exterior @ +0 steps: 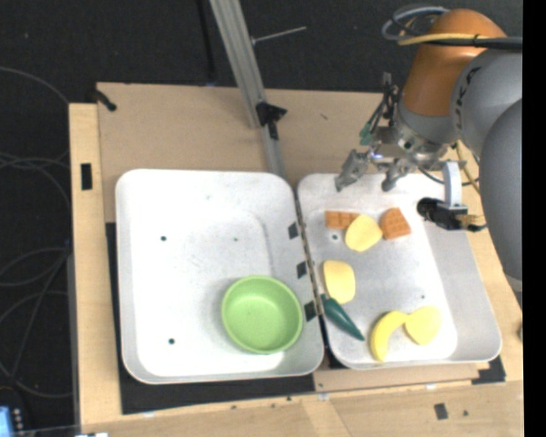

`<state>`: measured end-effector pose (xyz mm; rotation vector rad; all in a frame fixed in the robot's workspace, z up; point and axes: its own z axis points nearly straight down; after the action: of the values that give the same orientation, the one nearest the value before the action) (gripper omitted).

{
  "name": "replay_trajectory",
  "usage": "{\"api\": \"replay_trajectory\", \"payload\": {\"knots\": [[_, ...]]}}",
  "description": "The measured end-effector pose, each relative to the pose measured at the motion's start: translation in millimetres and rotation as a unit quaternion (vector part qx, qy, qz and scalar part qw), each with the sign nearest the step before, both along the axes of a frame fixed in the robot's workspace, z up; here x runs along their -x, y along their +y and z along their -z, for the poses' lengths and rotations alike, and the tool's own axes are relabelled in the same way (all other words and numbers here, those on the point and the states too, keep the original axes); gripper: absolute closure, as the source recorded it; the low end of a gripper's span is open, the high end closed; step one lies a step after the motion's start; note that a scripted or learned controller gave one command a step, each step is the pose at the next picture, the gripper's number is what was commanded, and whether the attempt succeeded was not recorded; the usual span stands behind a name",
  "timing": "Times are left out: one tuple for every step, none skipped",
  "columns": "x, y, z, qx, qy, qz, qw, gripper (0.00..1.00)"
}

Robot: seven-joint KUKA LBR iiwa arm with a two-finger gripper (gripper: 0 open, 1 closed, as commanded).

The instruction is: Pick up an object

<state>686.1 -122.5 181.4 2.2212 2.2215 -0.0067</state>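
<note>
Overhead view. The pincer hangs above the far edge of the right bin, fingers spread wide with nothing between them. Just below it lie an orange block, a yellow piece and a second orange block. Farther below: another yellow piece, a teal object, a banana. Far lower left, a green bowl sits in the left bin.
</note>
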Motion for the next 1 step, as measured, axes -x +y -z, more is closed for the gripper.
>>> {"api": "replay_trajectory", "payload": {"knots": [[2.4, 1.8, 42.8, -0.0002, 0.000, 0.000, 1.0000, 0.00]]}}
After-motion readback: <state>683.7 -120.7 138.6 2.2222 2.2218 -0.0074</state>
